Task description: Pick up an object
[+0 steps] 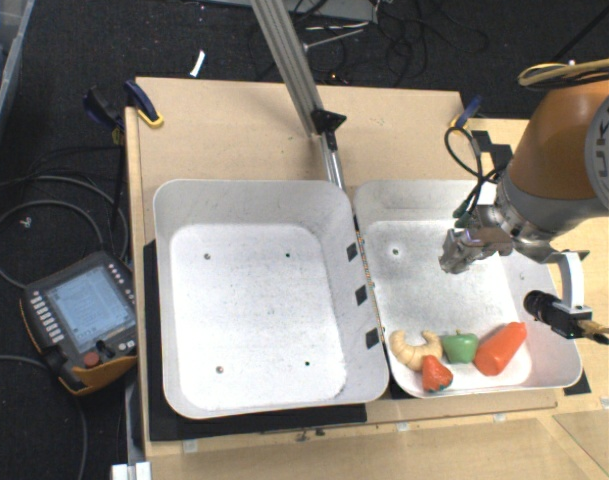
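Gripper [458, 255] above right bin [404, 208]; toy foods [462, 349] along its near wall.

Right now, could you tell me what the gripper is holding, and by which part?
Nothing: the gripper hangs over bare floor of the right bin.

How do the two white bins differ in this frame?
The left bin shows bare speckled floor, while the right bin holds a cluster along its near edge: a carrot, a green pepper, a small red piece and a pale curved piece. The end effector hangs over the right bin, not the left. Both are shallow, white and rounded at the corners.
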### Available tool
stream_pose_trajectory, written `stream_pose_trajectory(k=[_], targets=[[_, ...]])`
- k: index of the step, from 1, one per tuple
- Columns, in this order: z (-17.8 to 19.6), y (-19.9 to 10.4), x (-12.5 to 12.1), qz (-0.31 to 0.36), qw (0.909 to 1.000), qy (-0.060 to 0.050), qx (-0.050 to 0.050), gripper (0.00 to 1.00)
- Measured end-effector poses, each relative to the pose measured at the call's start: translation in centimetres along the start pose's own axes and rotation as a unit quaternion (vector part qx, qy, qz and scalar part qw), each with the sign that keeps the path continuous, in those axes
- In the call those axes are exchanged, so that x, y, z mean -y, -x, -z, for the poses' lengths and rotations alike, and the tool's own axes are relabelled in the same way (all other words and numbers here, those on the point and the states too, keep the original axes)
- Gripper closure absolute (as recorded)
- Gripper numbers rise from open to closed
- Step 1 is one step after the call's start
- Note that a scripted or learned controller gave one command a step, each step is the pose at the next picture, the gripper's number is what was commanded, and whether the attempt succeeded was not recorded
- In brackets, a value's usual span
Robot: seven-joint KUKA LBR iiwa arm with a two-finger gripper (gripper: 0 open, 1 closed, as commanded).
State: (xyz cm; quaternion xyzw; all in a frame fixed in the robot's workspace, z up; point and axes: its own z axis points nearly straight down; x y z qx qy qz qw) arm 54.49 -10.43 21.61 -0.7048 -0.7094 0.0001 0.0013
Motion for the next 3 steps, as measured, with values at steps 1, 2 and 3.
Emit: stream_pose_trajectory(k=[1, 2, 3], targets=[[-0.4, -5.4, 0.3, 0.001, 1.0000, 0.000, 0.000, 1.00], [1.3, -10.5, 1.9, 0.001, 1.0000, 0.001, 0.000, 1.00], [2.5, -15.6, 2.7, 0.001, 1.0000, 0.002, 0.000, 1.00]])
